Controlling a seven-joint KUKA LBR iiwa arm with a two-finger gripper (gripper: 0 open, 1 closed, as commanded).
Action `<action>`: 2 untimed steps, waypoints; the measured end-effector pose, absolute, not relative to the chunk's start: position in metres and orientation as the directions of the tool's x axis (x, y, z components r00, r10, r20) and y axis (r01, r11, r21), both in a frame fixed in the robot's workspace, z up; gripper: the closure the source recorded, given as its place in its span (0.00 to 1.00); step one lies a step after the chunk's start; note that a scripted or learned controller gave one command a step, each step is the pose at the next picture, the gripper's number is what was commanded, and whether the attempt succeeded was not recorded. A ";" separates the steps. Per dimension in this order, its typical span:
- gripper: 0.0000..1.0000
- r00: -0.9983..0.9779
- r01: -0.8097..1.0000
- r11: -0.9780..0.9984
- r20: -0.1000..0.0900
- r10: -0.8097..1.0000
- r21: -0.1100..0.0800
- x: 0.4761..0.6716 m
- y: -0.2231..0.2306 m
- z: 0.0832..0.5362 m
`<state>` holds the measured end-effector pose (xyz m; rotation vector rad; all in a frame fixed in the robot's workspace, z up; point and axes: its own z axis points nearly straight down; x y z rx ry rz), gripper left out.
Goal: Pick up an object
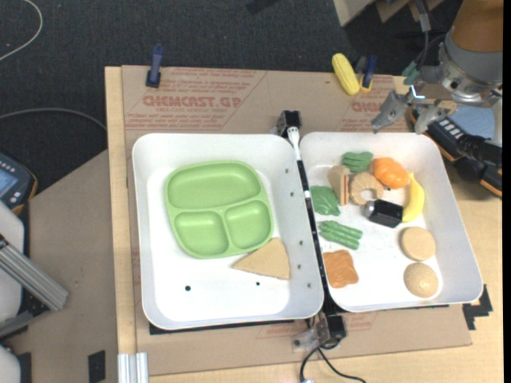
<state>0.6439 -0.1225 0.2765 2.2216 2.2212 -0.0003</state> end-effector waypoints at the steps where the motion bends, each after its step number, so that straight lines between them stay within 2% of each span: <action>1: 1.00 -0.001 1.000 0.001 -0.001 1.000 0.004 0.645 -0.122 0.288; 2: 1.00 -0.006 1.000 0.006 0.004 1.000 -0.003 0.578 -0.051 0.295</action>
